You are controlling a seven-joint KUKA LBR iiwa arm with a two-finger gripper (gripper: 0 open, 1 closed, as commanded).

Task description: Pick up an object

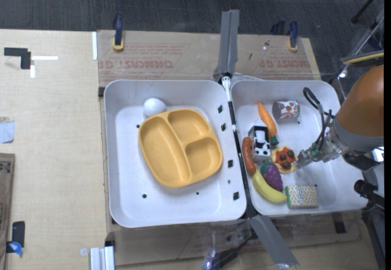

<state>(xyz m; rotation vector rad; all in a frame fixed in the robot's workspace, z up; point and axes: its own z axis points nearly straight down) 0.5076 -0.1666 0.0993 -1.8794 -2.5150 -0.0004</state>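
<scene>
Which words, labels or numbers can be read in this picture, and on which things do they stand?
"CHEMCOST.GR", red print seen upside down, on the cardboard sheet behind the left bin; the reading is uncertain.
The same red print repeats on the cardboard behind the right bin.
Small can: label too blurred to read.
Patterned block: too small to read.

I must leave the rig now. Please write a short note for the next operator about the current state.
Gripper: low in the right bin, beside the pizza slice; nothing visibly held.
Right bin things: carrot, can, hot dog, grapes, banana, sponge.
Left bin: yellow tray, white ball.
Done: nothing lifted.
Left: grasp and lift one object.
</scene>
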